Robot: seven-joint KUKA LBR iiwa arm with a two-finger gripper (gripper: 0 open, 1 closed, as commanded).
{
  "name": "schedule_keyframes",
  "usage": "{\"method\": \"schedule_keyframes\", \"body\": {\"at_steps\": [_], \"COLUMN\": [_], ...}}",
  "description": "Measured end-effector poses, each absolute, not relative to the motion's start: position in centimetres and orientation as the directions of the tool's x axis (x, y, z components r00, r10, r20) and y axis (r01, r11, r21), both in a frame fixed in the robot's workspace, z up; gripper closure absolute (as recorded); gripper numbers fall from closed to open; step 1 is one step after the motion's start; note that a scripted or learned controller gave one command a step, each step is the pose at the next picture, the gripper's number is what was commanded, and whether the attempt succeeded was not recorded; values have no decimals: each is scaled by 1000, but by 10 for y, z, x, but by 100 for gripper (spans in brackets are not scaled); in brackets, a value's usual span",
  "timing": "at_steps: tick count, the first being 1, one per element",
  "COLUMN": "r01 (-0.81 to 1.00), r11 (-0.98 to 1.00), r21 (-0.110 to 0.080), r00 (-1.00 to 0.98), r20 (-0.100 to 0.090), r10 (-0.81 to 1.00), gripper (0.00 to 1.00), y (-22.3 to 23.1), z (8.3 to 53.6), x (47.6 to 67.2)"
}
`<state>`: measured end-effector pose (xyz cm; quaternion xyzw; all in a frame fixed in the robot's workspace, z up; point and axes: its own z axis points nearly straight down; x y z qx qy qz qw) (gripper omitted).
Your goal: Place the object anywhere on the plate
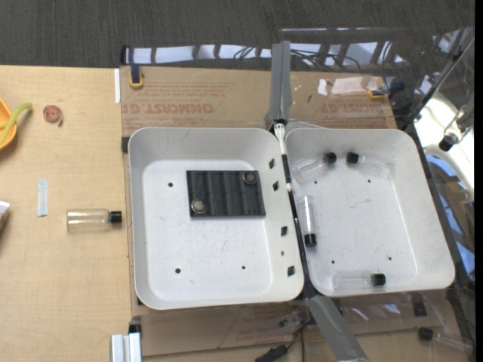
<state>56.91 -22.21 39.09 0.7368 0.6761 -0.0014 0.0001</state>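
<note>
Since each vial (pixel 308 219) is light, hard, smooth and round, it may slip or roll. Take it across its middle. You cannot tell if the hand is open.

A lab bench (pixel 68 277) (white bins (pixel 151 277), clear vials (pixel 89 218)).

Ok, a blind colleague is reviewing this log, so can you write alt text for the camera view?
Two shallow white bins sit side by side on a cardboard-covered bench: the left bin holds a dark ribbed rectangular plate bearing two small round pieces, and the right bin holds several clear plastic vials with black caps. Another clear vial lies on the wooden table at left.
</note>
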Motion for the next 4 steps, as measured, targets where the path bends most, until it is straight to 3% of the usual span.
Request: {"method": "schedule_keyframes", "body": {"at_steps": [1, 2, 3, 4], "r01": [970, 988, 979, 965], "r11": [-245, -152, -205, -264], "r21": [-4, -1, -5, -2], "r00": [245, 152, 205, 264], "r20": [-1, -2, -1, -3], "r10": [970, 988, 979, 965], "gripper": [100, 100, 100, 100], "y": [-210, -204, -118, -201], "z": [276, 406, 232, 367], "x": [489, 558, 477, 511]}}
